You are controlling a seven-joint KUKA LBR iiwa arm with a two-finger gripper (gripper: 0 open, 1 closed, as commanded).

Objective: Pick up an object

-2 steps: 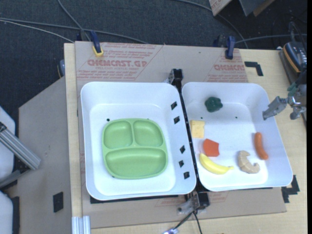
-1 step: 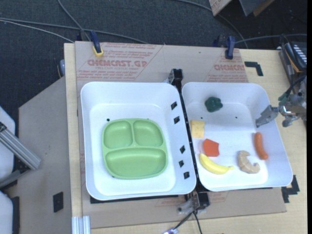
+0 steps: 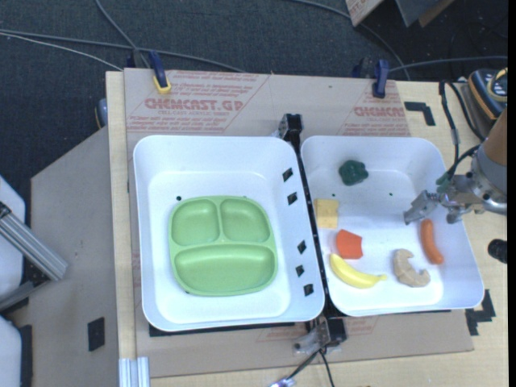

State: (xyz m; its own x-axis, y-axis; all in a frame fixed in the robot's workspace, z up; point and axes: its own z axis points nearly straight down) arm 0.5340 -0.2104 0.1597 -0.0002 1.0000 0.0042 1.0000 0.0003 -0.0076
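My hand hovers just above the orange sausage-shaped toy.
I can't tell its spread; it's placed there for a likely pick.

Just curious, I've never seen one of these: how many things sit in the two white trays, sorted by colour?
Green: 2, divided plate, dark green piece
Yellow: 2, block, banana
Orange: 2, wedge, sausage shape
Tan: 1, curved piece
Total: 7

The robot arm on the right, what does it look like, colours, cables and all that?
The arm is grey with a rounded body and an orange band higher up. Its gripper is grey metal with a blocky, angular build, reaching over the right bin. Thin dark cables run beside the arm at the bench edge.
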